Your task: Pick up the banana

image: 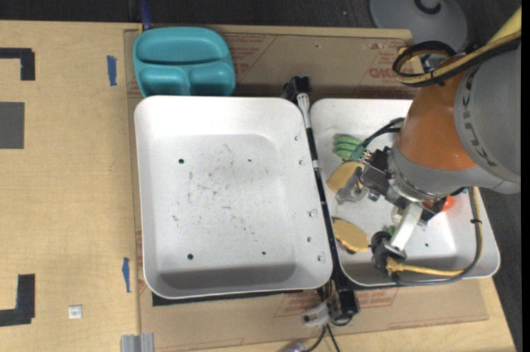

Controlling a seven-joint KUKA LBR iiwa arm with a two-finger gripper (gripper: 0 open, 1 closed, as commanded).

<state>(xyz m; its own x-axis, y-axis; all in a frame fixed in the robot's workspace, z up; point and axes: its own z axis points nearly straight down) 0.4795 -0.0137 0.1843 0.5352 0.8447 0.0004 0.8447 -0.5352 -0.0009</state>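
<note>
One banana (343,176), as best I can make it out: a yellow-tan piece in the right bin (348,114), on that bin's left side, close to the wall next to the neighbouring bin. Its long axis runs on a diagonal in my view, from lower left to upper right, with the upper right end narrowing toward the gripper (358,186). I cannot tell stem from tip at this size

One gripper, low inside the right bin, just beside the banana and perhaps touching it. Spread or pressed together, I cannot tell from my camera, nor whether it pinches anything

One arm (435,135), grey with an orange band, reaching over the right bin and covering much of its middle

Right bin, contents besides the banana:
- one green item (351,147), just beyond the banana, near it
- one tan oval (349,236) with a darker lower edge, against the left wall, nearer me and apart from the banana
- one small red item (448,204), partly hidden at the arm's edge

Left bin (219,193), white and the larger in my view, its floor showing faint scuffs and a few small dark dots

One teal tray (184,60) with moulded compartments, on the bench (66,176) just beyond the left bin's far edge
</note>
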